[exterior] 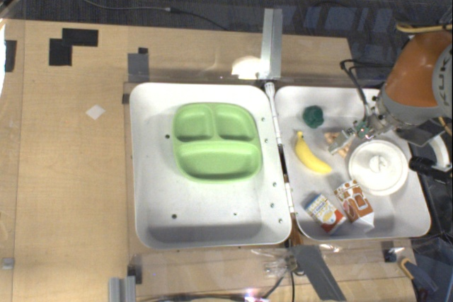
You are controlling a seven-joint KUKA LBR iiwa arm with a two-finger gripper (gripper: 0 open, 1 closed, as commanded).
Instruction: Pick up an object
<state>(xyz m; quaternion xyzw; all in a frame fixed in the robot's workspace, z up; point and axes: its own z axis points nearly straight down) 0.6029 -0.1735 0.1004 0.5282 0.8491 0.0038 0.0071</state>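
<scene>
we see a big wooden counter (71, 173) with two white bins on it, side by side. we will use the banana (312, 155) as our landmark, because it is bright and easy to find.

the left bin (152, 223) is left of the banana, past the wall between the bins. a green tray (215, 140) with three sections lies flat in it, likely waiting for things to be put there.

the right bin (417, 223) holds the banana and all the small things. we think they are kept together here so the arm can reach them from its side.

the arm (421, 78), grey and orange, is up and to the right of the banana. its gripper (362, 127) hangs low, right of the banana and above the bin floor. we cannot tell how the gripper stands, because it is too small and dark.

a round white lid or bowl (379, 166) sits right of the banana, just below the gripper. a little tan thing (334, 141) lies just right of the banana's top, close to the gripper. we guess that may be what gets picked.

two small cartons lie below and right of the banana: a blue one (322, 211) and a red-brown one (356, 201). a small dark green ball (313, 116) sits just above the banana. nothing looks lifted yet.
</scene>
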